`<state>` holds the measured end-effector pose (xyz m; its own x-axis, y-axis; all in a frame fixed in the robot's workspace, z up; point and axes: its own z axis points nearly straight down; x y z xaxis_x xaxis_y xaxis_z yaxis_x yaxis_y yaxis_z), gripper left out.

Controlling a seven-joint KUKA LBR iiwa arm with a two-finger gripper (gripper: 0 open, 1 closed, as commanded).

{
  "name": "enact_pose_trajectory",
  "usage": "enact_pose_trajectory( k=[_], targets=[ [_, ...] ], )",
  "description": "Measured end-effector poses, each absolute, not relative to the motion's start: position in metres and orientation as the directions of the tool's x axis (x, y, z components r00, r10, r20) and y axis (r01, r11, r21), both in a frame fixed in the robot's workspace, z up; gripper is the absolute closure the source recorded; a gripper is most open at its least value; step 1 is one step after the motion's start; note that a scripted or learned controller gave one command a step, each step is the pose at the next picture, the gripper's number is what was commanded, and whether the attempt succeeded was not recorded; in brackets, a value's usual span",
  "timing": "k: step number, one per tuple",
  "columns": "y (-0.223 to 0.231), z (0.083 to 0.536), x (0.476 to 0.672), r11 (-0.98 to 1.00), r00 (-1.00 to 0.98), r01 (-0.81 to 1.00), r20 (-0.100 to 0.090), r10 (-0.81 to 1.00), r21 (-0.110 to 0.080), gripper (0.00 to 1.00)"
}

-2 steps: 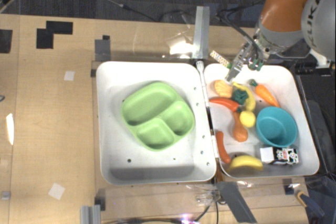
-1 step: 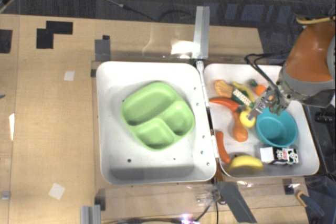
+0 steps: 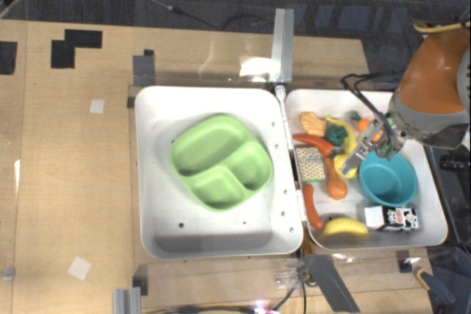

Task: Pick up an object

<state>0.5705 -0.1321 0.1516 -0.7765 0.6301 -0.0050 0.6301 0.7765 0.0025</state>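
Banana (image 3: pixel 346 228) flat, long axis left-right, bin front.

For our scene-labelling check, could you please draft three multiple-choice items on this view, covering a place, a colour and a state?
1. Where does the green divided plate lie?
A. left bin
B. right bin
C. bare bench

2. What colour is the bowl?
A. red
B. teal
C. white

3. How does the banana lie?
A. inside the bowl
B. on the plate
C. on the right bin's floor

Answers: 1 A, the plate sits in the left bin. 2 B, the bowl is plainly teal. 3 C, the banana rests near the right bin's front edge.
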Motion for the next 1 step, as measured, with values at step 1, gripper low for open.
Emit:
enact_pose_trajectory(
  k=[1],
  targets=[
    [-0.1279,0.0978,0.5998,0.762,-0.761,0.648,-0.024,0.648,0.015,0.00]
  ],
)
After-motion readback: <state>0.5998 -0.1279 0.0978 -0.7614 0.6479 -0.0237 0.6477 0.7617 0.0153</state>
